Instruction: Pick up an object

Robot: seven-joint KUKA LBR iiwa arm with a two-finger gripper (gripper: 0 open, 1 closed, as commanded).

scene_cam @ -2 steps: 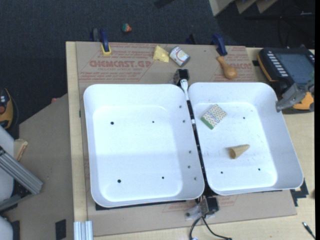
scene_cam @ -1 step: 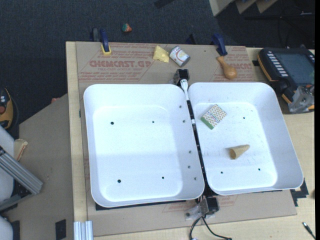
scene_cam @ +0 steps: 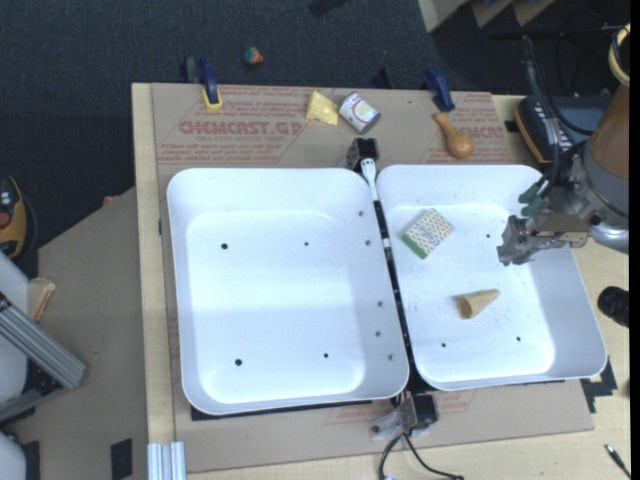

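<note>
Grey two-finger gripper (scene_cam: pixel 512 248) hovers at right of frame; finger spread cannot be determined. Tan cone-shaped object (scene_cam: pixel 477 303) lies apart, lower left of it, in the right white bin (scene_cam: pixel 560 353).

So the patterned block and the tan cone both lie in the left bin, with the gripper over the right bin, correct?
Not quite. The camera view shows the patterned block and the tan cone in the right bin, not the left. The gripper is over the right bin, as you said.
</note>
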